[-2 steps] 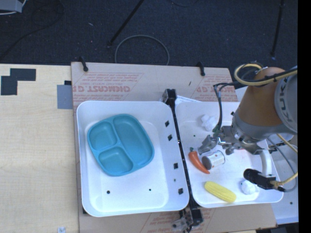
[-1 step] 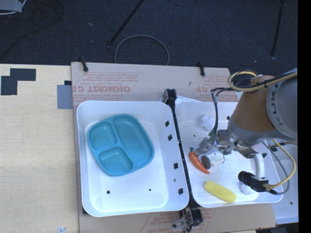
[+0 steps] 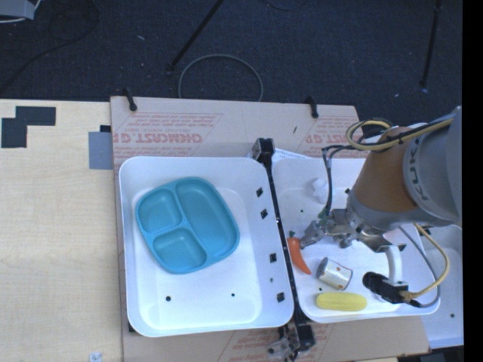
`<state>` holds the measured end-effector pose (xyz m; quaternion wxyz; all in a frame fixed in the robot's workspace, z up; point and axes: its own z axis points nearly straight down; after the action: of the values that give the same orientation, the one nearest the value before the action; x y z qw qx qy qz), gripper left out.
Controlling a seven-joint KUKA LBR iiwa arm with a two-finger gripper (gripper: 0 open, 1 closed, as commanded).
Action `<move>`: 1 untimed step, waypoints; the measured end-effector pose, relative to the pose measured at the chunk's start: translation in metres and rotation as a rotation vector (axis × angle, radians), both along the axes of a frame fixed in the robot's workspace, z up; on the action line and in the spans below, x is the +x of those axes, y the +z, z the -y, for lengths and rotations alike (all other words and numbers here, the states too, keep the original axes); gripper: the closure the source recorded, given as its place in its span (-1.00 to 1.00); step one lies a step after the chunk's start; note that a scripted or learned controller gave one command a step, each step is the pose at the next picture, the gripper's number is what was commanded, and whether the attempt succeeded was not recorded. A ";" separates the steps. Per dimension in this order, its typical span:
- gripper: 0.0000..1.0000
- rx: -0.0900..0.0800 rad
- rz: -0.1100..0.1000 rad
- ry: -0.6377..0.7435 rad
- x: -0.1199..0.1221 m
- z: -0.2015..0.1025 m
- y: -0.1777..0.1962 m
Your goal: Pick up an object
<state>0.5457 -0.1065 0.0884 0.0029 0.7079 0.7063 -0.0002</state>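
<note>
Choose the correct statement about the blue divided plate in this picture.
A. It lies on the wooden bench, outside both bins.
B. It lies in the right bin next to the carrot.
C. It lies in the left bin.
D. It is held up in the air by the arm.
C: the blue divided plate rests flat on the floor of the left bin, apart from the arm.

Two white bins on the bench, the left bin (image 3: 143, 308) and the right bin (image 3: 302, 173). Left one carries one blue divided plate (image 3: 186, 223). Right one has three items: one orange carrot (image 3: 297, 254), one silver can (image 3: 333, 274), one yellow corn cob (image 3: 341, 302).
</note>
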 end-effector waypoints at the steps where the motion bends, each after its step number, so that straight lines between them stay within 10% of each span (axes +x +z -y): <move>1: 1.00 0.005 -0.007 -0.007 -0.002 0.000 0.009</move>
<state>0.5437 -0.1066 0.0978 -0.0012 0.7102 0.7040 -0.0011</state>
